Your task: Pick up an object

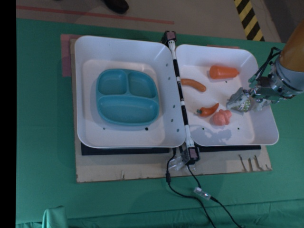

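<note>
Hovering: jaws [241,102] in right bin [266,127], state unclear | nearby: pink toy [221,117], chili [208,110], carrot [223,72]

Green cloth [42,127] covers the bench; tan floor [199,4], perhaps concrete, beyond.

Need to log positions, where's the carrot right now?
The carrot lies at the far end of the right bin, beyond the sausage and up-left of the gripper.
</note>
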Robot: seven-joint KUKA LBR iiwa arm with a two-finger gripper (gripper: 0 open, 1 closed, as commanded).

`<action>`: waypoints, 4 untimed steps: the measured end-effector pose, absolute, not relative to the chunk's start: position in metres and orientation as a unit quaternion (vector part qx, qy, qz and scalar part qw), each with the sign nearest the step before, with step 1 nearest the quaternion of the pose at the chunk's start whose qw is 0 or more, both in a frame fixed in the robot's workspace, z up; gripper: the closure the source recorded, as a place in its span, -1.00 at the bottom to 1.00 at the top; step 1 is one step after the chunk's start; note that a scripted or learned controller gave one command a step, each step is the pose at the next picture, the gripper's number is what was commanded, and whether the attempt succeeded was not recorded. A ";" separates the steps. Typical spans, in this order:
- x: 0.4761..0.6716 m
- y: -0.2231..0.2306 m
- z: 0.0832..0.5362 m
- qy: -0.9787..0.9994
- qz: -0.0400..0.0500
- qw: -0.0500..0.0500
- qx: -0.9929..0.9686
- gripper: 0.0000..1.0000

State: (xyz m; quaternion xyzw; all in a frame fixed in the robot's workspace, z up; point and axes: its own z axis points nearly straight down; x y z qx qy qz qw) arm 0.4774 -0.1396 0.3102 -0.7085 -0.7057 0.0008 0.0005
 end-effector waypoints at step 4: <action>0.514 -0.121 0.203 -0.703 -0.003 -0.008 -0.711 1.00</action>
